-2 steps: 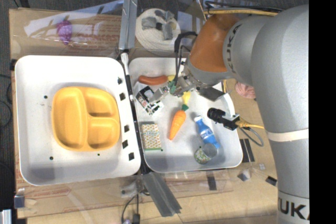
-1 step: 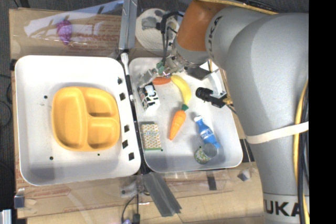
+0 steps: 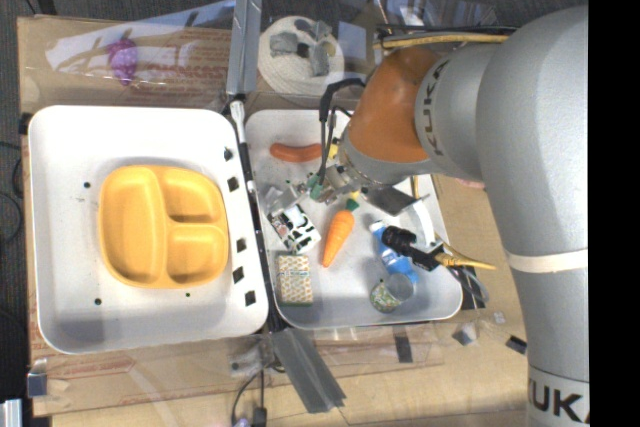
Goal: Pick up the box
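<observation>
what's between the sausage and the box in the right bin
In the camera view, a small black-and-white toy car lies between the sausage and the box, just above the box.

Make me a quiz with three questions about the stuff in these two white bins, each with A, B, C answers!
1. Where is the yellow divided tray?
A. in the left bin
B. in the right bin
C. on the floor

2. What colour is the carrot?
A. blue
B. orange
C. green

3. How is the small patterned box right now?
A. hanging in the air
B. lying in the right bin
C. sitting on the yellow tray

Answers:
1 A, the tray rests in the left bin.
2 B, it is orange with a green tip.
3 B, it lies near the front wall of the right bin, apart from the end effector.
</observation>
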Controlling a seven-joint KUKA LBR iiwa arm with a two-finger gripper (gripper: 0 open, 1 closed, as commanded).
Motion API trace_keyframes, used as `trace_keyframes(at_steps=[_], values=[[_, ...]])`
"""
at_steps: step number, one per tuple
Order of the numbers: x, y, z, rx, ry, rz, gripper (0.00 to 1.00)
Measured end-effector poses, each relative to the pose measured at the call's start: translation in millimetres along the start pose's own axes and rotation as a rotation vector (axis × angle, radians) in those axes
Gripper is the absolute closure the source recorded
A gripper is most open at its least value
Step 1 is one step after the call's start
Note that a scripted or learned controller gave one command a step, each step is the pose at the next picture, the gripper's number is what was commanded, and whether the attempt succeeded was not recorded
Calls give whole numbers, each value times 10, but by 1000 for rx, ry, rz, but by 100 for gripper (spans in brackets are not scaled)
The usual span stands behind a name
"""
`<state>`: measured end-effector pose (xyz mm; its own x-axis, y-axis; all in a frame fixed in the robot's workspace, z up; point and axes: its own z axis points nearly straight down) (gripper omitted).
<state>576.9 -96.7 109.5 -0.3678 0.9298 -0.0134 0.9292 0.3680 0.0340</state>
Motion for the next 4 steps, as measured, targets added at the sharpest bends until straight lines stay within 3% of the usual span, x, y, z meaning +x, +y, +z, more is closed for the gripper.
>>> trace_keyframes(at_steps=[1,2,3,4], values=[[-379,624,-1,16,3,521,0],[-47,109,-1,-2,-2,512,0],[-454,783,31,7,-1,523,0],[-784,676,8,2,3,429,0]])
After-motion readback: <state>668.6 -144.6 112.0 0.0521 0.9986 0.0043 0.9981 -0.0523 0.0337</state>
